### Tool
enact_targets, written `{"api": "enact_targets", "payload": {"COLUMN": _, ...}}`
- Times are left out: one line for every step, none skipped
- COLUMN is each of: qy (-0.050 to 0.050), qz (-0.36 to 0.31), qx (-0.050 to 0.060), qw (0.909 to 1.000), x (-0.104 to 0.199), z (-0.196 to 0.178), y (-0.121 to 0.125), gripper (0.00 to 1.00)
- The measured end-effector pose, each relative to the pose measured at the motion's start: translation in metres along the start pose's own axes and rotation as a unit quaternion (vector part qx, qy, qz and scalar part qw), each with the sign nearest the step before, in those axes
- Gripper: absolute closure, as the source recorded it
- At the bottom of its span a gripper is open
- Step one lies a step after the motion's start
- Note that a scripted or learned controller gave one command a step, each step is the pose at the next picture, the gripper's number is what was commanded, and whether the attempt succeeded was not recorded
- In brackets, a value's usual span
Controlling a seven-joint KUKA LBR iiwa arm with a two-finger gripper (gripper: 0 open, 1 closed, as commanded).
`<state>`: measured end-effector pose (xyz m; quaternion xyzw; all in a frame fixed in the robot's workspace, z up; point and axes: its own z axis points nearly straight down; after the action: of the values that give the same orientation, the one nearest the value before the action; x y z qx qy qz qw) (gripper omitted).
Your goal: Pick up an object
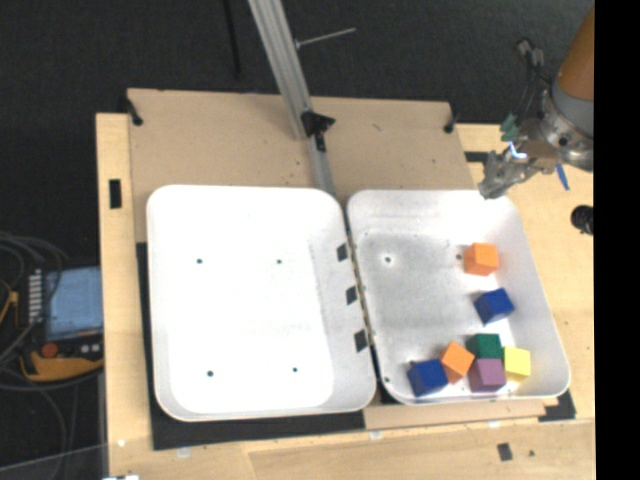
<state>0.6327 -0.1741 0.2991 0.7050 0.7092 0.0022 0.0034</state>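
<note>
Camera view: we see a wooden bench [300, 148] with two white bins. The left bin [250, 298] lies bare; the blocks [470, 363] crowd the right bin's [420, 278] near-right corner. The gripper [497, 183] hovers over its far-right rim; grip state unclear.

No text, label or number can be read anywhere — bins, blocks and bench carry none.
</note>
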Motion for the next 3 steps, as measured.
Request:
{"api": "enact_targets", "payload": {"qy": 0.0, "qz": 0.0, "qx": 0.004, "qw": 1.0, "x": 0.047, "z": 0.014, "y": 0.017, "gripper": 1.0}}
{"api": "enact_targets", "payload": {"qy": 0.0, "qz": 0.0, "qx": 0.004, "qw": 1.0, "x": 0.096, "z": 0.012, "y": 0.023, "gripper": 1.0}}
{"api": "enact_targets", "payload": {"qy": 0.0, "qz": 0.001, "qx": 0.003, "qw": 1.0, "x": 0.139, "z": 0.015, "y": 0.032, "gripper": 1.0}}
